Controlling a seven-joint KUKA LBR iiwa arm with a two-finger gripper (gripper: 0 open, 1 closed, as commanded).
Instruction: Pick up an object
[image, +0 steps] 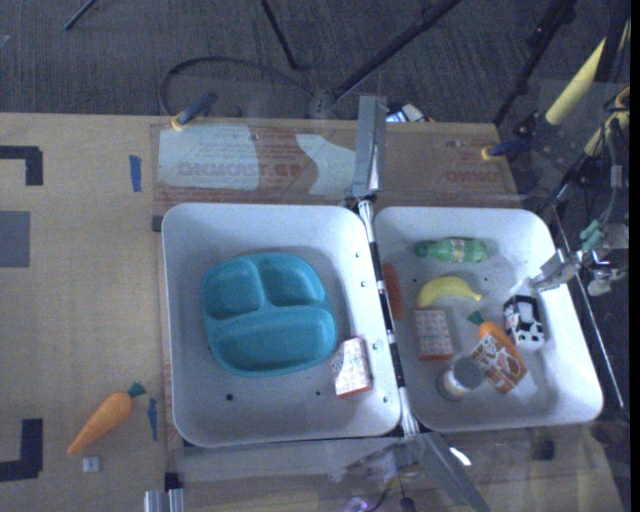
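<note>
the claw (563, 268), its state impossible to tell, hovers at the right white bin's (570, 375) edge; near it lies a yellow plastic banana (449, 291), likely light, stiff, slippery; grip mid-curve.

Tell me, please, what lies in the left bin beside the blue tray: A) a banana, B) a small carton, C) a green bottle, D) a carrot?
B: a small carton lies in the left bin at the lower right of the blue tray.
</note>
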